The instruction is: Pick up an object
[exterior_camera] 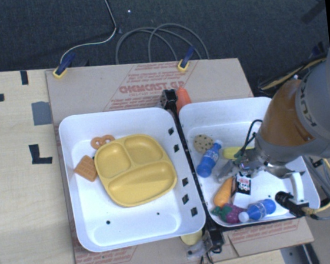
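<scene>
Camera view: arm reaches from the right into the right bin point(280, 102); gripper point(238, 170) hangs low over the clutter there.
Claw state: cannot tell; nothing visibly sits in it.
Task's things: nearest candidates are the orange carrot-like piece point(223, 192) just below the gripper and the yellow item point(232, 152) just beside it.
Risk: pieces lie touching, so a descent may nudge one aside or catch two together; the rounded blue bottle point(208, 160) would likely roll off.
Count, right bin: two blue bottles (second point(260, 209)), one cookie point(201, 142), one green-and-purple item point(229, 214).
Count, left bin point(70, 133): one yellow divided plate point(136, 169), one pretzel point(101, 141), one cracker point(87, 167).
</scene>
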`<action>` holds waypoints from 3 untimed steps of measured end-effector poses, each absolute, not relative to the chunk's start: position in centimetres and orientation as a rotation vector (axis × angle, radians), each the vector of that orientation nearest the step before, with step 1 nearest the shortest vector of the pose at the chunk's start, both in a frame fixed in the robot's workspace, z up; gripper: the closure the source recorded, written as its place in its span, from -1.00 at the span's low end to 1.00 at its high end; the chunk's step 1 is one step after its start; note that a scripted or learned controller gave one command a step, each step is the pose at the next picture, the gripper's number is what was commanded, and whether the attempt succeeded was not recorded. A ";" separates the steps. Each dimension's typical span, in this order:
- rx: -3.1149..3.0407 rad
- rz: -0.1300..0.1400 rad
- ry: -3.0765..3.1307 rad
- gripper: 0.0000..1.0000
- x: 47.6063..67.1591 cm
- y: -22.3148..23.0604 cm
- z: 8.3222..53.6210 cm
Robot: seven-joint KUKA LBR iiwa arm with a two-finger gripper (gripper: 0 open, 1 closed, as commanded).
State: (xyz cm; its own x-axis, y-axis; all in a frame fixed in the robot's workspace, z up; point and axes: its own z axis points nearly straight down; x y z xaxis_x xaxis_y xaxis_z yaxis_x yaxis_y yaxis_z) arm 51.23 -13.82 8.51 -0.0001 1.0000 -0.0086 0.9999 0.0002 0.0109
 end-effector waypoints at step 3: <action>2.212 0.004 2.208 -1.00 48.8 -11.6 8.6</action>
